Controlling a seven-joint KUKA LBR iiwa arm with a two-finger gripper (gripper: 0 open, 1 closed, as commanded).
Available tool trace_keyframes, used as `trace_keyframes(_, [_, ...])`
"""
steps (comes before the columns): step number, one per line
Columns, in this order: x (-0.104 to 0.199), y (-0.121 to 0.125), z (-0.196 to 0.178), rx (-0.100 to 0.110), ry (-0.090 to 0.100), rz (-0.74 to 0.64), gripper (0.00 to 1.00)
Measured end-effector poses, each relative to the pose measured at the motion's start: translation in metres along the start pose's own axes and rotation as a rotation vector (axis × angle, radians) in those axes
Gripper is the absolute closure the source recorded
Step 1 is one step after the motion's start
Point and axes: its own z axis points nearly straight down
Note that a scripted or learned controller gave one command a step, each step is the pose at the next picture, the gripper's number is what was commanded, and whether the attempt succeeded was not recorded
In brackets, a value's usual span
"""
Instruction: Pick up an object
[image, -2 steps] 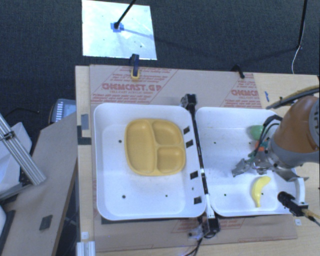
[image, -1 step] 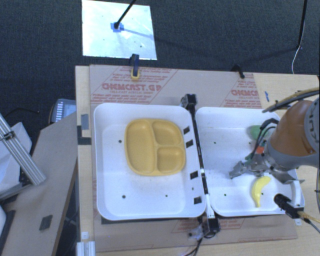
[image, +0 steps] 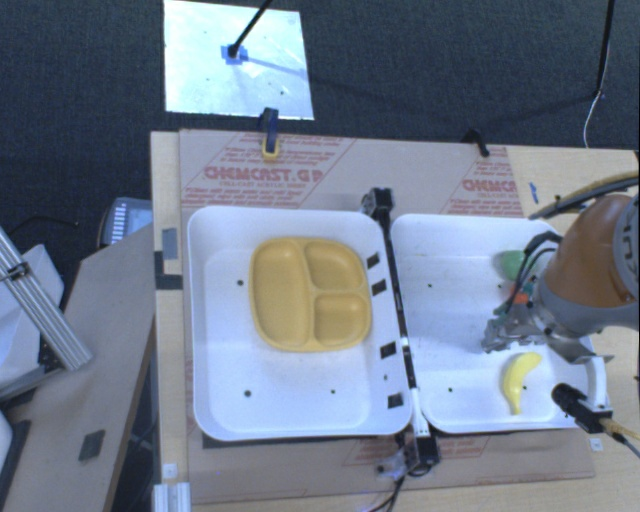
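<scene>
Our end effector (image: 503, 335) hangs low in the right bin (image: 450, 300), just above the yellow banana (image: 519, 379); we cannot tell its state. We see a yellow divided plate (image: 308, 293) in the left bin (image: 220, 330).

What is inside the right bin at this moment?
In the right bin a yellow banana lies near the front edge, just below the claw. A green object sits further back, partly covered by the arm, so its shape cannot be told.
</scene>
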Motion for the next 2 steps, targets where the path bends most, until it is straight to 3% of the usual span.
trace_keyframes(2, [0.004,0.007,-0.105,-0.004,-0.002,-0.005,1.0])
